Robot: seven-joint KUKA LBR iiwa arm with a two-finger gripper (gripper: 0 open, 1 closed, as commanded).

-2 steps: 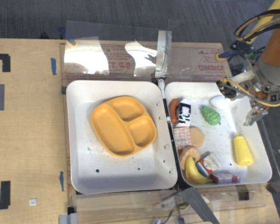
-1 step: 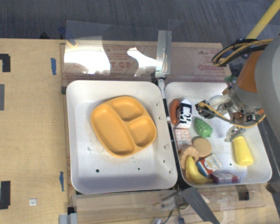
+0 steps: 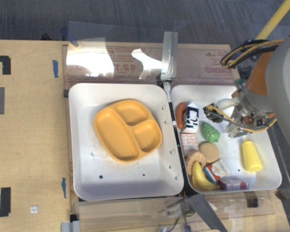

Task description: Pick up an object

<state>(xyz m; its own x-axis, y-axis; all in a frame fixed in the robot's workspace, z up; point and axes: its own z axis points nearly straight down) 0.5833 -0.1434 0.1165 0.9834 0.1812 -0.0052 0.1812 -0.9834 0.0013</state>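
The right bin (image 3: pixel 273 175) holds several small items. A red-brown sausage (image 3: pixel 181 114) and a black-and-white packet (image 3: pixel 192 119) lie along its left wall. A green toy (image 3: pixel 210 132) sits near the middle, with a round tan cookie (image 3: pixel 209 152) and a banana (image 3: pixel 198 176) below it. A yellow bottle (image 3: pixel 251 156) lies at the right. My gripper (image 3: pixel 235 124) hangs over the bin's upper right part, between the green toy and the yellow bottle. I see nothing held in it.
The left bin (image 3: pixel 82 168) carries an orange divided plate (image 3: pixel 128 129). A red-and-white packet (image 3: pixel 188 141) and a purple box (image 3: pixel 233 183) also lie in the right bin. Clear plastic sheeting (image 3: pixel 116 62) stands behind both bins.
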